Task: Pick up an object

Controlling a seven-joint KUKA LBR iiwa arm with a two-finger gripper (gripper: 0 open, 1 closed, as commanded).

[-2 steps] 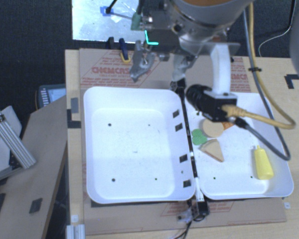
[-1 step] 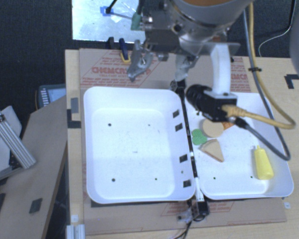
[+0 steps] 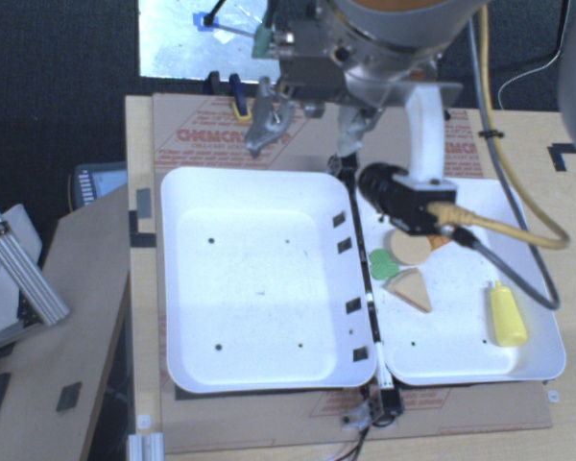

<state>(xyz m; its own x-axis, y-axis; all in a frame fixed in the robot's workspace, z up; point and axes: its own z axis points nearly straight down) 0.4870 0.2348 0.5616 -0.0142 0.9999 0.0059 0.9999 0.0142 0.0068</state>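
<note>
The gripper (image 3: 302,128) hangs above the bins' far edge with its fingers apart. A yellow bottle (image 3: 506,315), wedge (image 3: 413,289) and round disc (image 3: 409,249) lie in the right bin (image 3: 461,363).

Even overhead light brightens the two shallow white plastic bins (image 3: 259,286). Shadows stay soft. The grey arm (image 3: 403,8) looms blurred.

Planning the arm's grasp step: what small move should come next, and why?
Probably swing the gripper toward the right bin and lower it. It hangs over the cardboard behind the bins, while the yellow bottle, tan wedge and green piece lie in that bin.
</note>
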